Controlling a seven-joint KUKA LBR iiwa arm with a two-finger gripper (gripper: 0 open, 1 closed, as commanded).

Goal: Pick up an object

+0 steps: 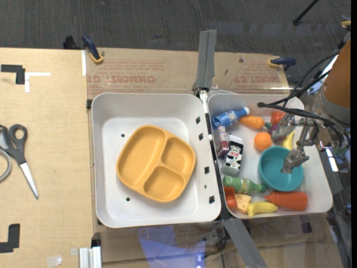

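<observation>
The right bin [321, 202] holds a heap of toys. Among them are a teal bowl [276, 175], an orange ball [263, 141], a blue bottle [228, 116], a carrot [252, 121], a green bottle [243, 184], a red-orange bottle [288, 199] and a yellow banana [262, 207]. My gripper [286, 148] hangs over the bin's right half, above the far rim of the teal bowl. Its fingers [294, 159] stand apart, so it is open. A small yellow piece [288, 141] shows in the gap between them; I cannot tell whether they touch it.
The left bin [106, 166] holds a yellow divided plate [156, 163]. A grey bar [206, 60] and the bin walls separate the two bins. Scissors [21, 156] lie on the bench at far left. Cables trail by the arm at right.
</observation>
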